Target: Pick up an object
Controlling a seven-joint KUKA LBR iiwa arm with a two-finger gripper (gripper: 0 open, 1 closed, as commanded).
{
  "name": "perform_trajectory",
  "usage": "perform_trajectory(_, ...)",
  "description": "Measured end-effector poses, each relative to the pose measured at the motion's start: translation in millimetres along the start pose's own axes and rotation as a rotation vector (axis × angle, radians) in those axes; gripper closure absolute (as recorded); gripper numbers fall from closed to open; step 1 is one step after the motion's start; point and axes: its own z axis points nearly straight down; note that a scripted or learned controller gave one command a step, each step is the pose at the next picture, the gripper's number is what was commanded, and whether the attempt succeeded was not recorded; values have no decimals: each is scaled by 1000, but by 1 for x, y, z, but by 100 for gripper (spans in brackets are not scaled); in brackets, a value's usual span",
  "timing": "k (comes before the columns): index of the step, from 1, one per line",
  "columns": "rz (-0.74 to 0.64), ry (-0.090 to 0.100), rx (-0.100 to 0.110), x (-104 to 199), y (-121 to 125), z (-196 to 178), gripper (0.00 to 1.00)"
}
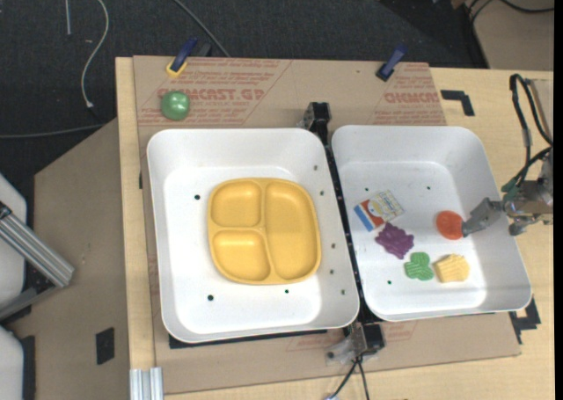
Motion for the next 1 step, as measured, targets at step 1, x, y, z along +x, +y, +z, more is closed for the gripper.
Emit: perform_trajectory(1,-5,-4,-14,1,3,-7,0)
